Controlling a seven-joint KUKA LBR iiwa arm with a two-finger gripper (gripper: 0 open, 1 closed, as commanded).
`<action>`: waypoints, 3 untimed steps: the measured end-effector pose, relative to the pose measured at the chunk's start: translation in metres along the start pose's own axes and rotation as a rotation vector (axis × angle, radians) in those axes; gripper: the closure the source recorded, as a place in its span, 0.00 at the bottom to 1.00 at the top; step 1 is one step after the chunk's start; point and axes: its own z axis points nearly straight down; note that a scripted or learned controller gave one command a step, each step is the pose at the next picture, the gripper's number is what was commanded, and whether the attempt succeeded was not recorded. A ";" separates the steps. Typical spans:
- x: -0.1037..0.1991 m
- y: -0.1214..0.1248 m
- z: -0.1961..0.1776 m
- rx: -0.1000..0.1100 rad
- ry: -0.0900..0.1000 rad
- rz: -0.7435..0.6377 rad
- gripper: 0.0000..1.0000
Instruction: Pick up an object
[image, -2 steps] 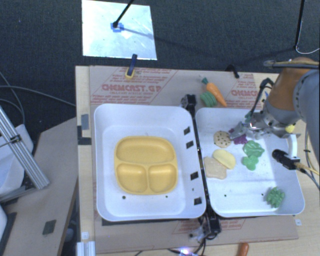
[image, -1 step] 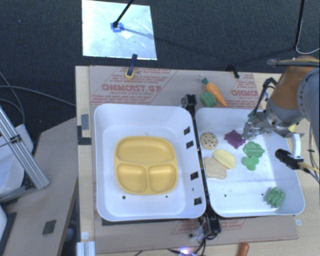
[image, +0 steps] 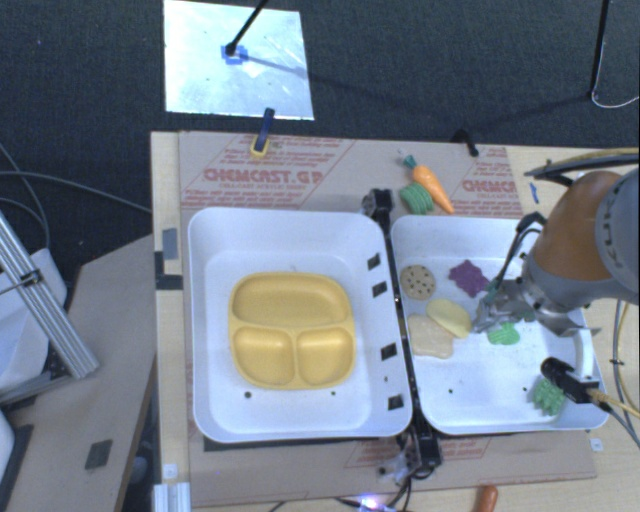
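Divided tray (image: 292, 330) in left bin (image: 205, 300)

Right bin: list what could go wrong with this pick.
1. The gripper sits among crowded toys: the yellow piece, green piece and purple piece lie close together, so it may nudge or catch the wrong one.
2. The green piece lies partly under the gripper, so it could be pushed aside rather than lifted.
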 end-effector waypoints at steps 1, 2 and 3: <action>0.049 0.006 -0.080 -0.015 -0.002 -0.009 1.00; 0.067 -0.073 -0.016 0.004 0.001 0.000 1.00; 0.066 -0.067 -0.030 -0.009 -0.003 -0.002 1.00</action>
